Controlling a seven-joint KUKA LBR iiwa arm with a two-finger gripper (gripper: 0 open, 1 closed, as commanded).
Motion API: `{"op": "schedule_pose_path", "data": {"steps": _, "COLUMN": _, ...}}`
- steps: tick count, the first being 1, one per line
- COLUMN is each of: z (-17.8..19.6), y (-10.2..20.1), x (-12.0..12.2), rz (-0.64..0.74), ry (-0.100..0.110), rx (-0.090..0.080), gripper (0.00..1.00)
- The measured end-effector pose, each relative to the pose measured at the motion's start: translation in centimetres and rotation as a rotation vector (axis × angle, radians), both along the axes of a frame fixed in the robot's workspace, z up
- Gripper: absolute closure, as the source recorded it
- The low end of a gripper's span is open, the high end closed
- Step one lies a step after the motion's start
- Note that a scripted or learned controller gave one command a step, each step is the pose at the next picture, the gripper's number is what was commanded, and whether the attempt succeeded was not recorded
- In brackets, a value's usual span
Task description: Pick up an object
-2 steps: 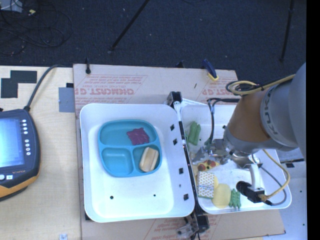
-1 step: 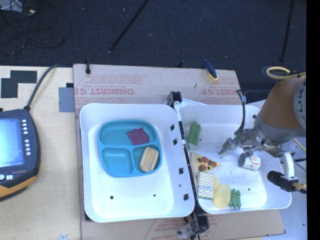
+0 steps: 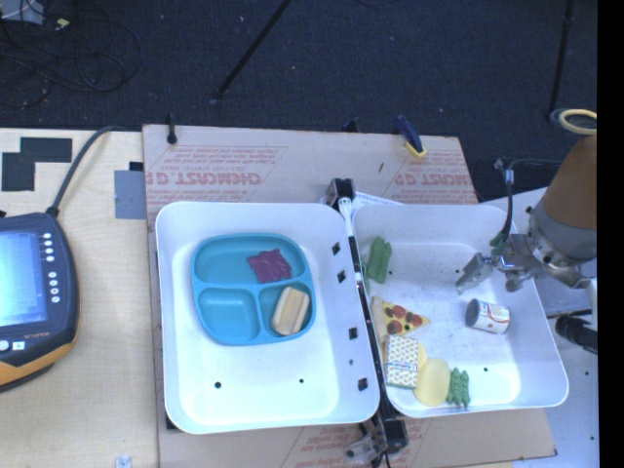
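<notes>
Your claw (image 3: 485,269) sits over the upper right part of the right bin (image 3: 546,378), its fingers spread apart with nothing between them. Just below and right of it lies the small can (image 3: 487,316) on its side — near the claw, not touching it. Further left of the claw, against the bin's left wall, you have a green vegetable piece (image 3: 377,258); below the claw and to its left lie the pizza slice (image 3: 399,317), a checked packet (image 3: 402,361), a yellow lemon-like piece (image 3: 432,381) and a green pod (image 3: 458,386). Well to the left, the left bin (image 3: 185,378) holds a blue divided plate (image 3: 210,261) — a dark red piece (image 3: 269,263) and a bread-like piece (image 3: 290,310) lie in two of its compartments.
</notes>
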State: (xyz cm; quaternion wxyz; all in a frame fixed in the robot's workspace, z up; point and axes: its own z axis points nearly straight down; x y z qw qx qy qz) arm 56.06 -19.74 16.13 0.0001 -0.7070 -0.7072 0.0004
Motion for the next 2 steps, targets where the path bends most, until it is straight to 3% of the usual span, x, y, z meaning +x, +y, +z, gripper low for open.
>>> {"op": "schedule_pose_path", "data": {"steps": 1, "z": -6.1, "y": -0.8, "x": -0.7, "rz": 0.001, "ry": 0.001, "rx": 0.001, "gripper": 0.00}}
{"op": "schedule_pose_path", "data": {"steps": 2, "z": 3.0, "y": 9.7, "x": 1.6, "rz": 0.006, "ry": -0.004, "rx": 0.002, "gripper": 0.00}}
